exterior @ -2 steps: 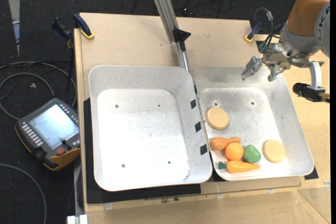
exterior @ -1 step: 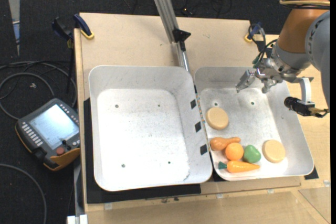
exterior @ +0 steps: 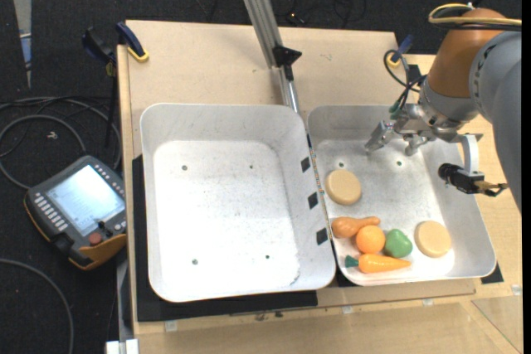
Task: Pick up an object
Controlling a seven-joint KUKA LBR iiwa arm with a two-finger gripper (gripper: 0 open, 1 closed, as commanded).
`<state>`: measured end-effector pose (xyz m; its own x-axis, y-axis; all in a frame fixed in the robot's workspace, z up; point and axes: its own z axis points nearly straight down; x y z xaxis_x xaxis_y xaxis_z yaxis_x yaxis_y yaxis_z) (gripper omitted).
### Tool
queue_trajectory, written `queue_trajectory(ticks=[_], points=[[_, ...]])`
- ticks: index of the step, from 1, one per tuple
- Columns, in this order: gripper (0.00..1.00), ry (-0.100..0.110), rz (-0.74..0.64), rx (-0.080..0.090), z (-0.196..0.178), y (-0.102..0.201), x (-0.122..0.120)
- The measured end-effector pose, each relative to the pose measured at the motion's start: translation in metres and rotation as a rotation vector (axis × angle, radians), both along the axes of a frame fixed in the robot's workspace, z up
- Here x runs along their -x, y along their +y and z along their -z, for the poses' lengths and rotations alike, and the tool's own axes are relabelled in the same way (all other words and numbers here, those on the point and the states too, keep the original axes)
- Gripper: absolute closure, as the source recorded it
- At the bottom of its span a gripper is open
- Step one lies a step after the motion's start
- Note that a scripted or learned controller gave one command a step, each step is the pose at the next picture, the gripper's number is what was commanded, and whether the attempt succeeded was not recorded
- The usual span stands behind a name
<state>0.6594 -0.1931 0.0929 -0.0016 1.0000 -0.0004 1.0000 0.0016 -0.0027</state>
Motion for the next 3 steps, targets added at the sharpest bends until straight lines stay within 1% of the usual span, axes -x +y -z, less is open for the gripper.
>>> queue_trajectory(ticks=[1, 2, 3], points=[[1.0, -0.004, -0.001, 0.001, -0.013, 0.0, -0.001], [1.0, -0.008, 0.002, 0.001, -0.065, 0.005, 0.006], [1.0, -0.01, -0.002, 0.001, -0.113, 0.013, 0.003]])
